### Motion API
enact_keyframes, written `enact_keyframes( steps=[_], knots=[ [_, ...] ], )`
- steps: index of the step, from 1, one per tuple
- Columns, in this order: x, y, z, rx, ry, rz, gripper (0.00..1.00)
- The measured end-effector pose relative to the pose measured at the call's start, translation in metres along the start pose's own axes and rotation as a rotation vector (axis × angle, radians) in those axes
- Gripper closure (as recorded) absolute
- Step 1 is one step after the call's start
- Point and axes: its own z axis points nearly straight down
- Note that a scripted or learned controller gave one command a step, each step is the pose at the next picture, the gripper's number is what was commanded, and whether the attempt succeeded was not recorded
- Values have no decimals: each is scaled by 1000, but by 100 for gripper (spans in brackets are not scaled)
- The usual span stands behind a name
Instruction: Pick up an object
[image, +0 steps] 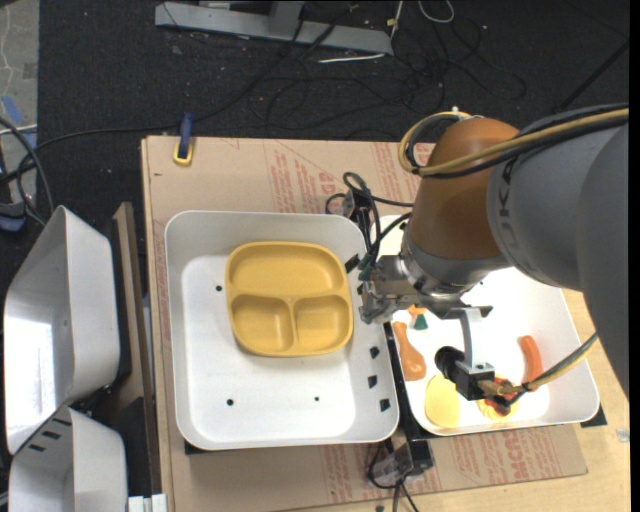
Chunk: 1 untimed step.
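Table: brown board top (250, 160) above a dark floor strewn with cables, bearing two shallow white bins side by side.
Left bin (190, 330): holds one yellow three-compartment plastic plate (290, 298), lying flat in its upper middle.
Right bin (570, 330): small orange spoon-shaped piece (408, 352), pale yellow round piece (443, 402) and short orange stick-like piece (530, 352), all loose and low in the view.
Pincer (392, 300): hangs over the wall between the bins, just beside the plate's right rim; whether spread or pressed together, cannot tell.
Handling: plate likely light, stiff and slick, with its raised rim the best hold. Small pieces are probably light and easily nudged aside.
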Motion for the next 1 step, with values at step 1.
enact_keyframes(
  steps=[1],
  knots=[
    [55,1,2,-2,0,-1,100]
  ],
)
